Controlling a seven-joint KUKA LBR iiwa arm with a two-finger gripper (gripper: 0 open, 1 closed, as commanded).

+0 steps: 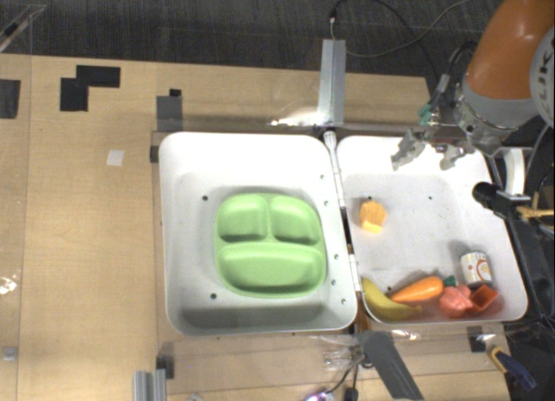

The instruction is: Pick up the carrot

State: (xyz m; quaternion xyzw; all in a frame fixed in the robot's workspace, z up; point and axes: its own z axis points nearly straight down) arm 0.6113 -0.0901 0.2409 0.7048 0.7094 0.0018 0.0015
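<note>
Nearest, along the front edge of the right bin (434, 208), sits a small cluster of toy food. The carrot (418, 288) lies on its side there, bright orange, smooth and tapered, its thin tip pointing toward the bin's front left corner and its thick end, with a small green stub, pointing right. It rests against the upper edge of a yellow banana (388, 303), which curves along the front wall at the bin's front left corner. Just right of the carrot's thick end is a pinkish-red lumpy toy (456, 301), and touching that, in the front right corner, an orange-red piece (485, 297) whose kind is too small to tell. A small white can (475, 266) with a printed label stands just behind these two.

Further back, near the left wall of the right bin, a small yellow and orange ridged toy (373, 215) lies alone, well apart from the cluster.

Across the divider, the left bin (186, 243) holds a green divided plate (270, 243) with three compartments, set near its middle.

Farthest back, the gripper (428, 154) hangs over the rear edge of the right bin, its two fingers spread apart with nothing between them, well apart from the carrot. Above it the arm's orange band (510, 43) rises at the bin's rear right corner.
</note>
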